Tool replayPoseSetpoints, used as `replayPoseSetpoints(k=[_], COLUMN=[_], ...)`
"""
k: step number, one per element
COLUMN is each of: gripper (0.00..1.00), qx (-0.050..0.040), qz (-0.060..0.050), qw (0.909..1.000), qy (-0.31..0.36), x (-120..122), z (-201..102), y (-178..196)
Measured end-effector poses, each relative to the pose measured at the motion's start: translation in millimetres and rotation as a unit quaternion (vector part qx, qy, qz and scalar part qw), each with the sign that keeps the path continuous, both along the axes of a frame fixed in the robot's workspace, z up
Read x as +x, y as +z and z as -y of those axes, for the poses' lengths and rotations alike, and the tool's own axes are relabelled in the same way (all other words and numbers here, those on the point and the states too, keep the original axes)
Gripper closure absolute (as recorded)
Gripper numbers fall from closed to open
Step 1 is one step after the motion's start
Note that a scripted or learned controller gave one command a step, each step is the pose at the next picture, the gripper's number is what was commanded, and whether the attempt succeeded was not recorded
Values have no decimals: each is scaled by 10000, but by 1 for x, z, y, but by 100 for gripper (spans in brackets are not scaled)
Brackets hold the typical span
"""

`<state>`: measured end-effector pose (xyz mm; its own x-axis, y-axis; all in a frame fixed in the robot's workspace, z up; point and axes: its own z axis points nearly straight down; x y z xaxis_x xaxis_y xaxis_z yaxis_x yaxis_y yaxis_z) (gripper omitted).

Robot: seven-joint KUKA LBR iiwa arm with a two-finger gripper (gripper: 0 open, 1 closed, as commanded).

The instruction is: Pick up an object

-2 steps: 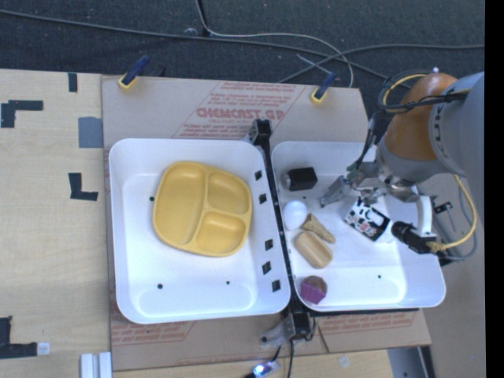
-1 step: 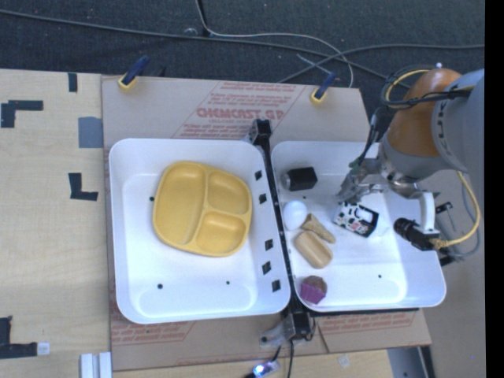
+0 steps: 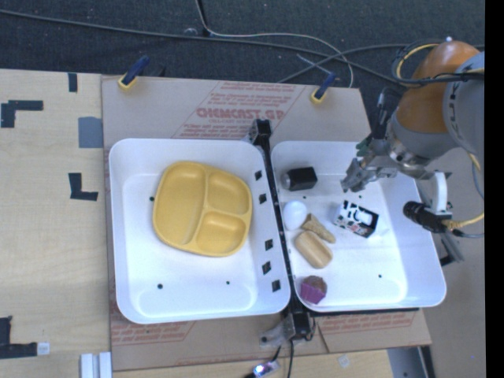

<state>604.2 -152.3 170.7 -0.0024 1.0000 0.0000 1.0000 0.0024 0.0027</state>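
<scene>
Two white bins sit side by side on a brown cardboard sheet [image 3: 236,109]. The left bin [image 3: 134,235] holds a yellow divided plate [image 3: 202,209], lying flat toward the far half of that bin. The right bin [image 3: 394,282] holds the small things, gathered mostly along its left side: a black block [image 3: 300,179] at the far left, a white ball [image 3: 294,213] just nearer than it, a tan piece [image 3: 318,228] beside the ball on the right, a larger tan bun [image 3: 313,250] touching or nearly touching that piece on its near side, and a purple lump [image 3: 313,290] nearest of all, close to the bin's near wall. A black-and-white item [image 3: 357,218] lies apart from these, toward the middle of the right bin. The arm [image 3: 429,101] comes in from the right, its orange band over the far right corner of the bin, and the gripper [image 3: 354,178] hangs over the far middle of the right bin, between the block and the black-and-white item and just farther than the latter. Whether it is parted or closed, I cannot tell from this slant; nothing can be seen in its grasp. Two yellow-and-blue clamps [image 3: 134,71] pin the cardboard's far edge.
</scene>
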Motion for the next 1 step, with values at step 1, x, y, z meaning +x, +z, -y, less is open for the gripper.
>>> replayPoseSetpoints(k=[1], gripper=[100], qx=[-2], qz=[4], qw=[10000], qy=[-1], x=[2], z=[-3], y=[43])
